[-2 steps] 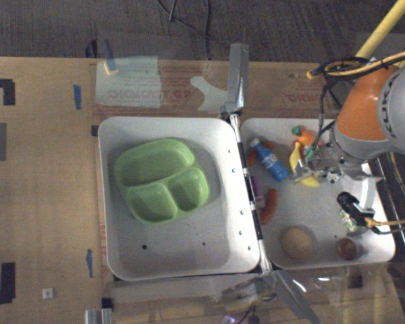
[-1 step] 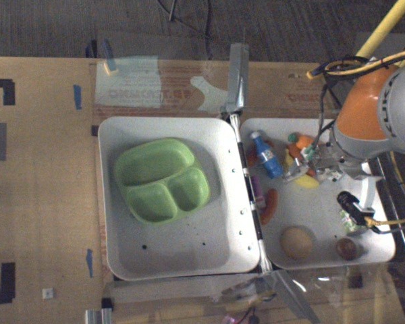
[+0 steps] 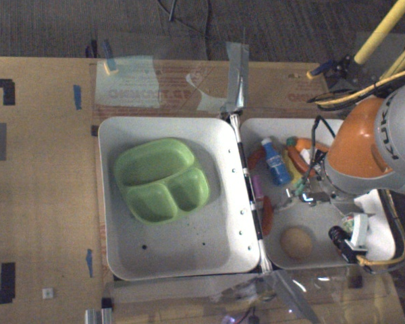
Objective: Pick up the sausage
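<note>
— What sits in the left bin (image 3: 115, 201)?
— A green divided tray (image 3: 162, 179).
— And the right bin (image 3: 273, 245)?
— The sausage (image 3: 266, 214) lies along its left wall, a blue bottle (image 3: 275, 161) above, a tan ball (image 3: 296, 241) below.
— The gripper (image 3: 308, 193)?
— Over mid-bin; its fingers' state can't be told.

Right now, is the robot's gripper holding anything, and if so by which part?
Cannot be told: the gripper sits low in the right white bin among the items, but the grey and orange arm hides any hold.
</note>
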`<state>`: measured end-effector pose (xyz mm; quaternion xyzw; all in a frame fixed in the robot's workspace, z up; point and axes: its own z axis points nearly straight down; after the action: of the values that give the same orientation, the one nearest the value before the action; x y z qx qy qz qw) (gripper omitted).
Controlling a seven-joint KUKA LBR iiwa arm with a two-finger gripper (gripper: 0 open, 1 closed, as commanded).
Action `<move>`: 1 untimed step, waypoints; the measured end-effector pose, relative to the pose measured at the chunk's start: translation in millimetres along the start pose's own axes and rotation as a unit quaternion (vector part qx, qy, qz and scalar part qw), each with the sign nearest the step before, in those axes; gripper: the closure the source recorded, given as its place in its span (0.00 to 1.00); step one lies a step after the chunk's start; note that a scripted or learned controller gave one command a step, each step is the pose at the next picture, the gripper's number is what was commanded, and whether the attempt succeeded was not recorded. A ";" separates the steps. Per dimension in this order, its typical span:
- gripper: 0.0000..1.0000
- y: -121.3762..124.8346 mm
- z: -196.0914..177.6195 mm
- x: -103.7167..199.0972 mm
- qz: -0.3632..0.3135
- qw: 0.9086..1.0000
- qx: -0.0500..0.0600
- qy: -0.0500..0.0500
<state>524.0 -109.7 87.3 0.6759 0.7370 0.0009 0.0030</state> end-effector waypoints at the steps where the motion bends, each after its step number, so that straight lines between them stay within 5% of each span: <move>1: 0.00 0.6 -0.3 9.2 0.102 0.995 -0.001 -0.003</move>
<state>523.8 -100.5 87.6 0.7477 0.6640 -0.0001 0.0052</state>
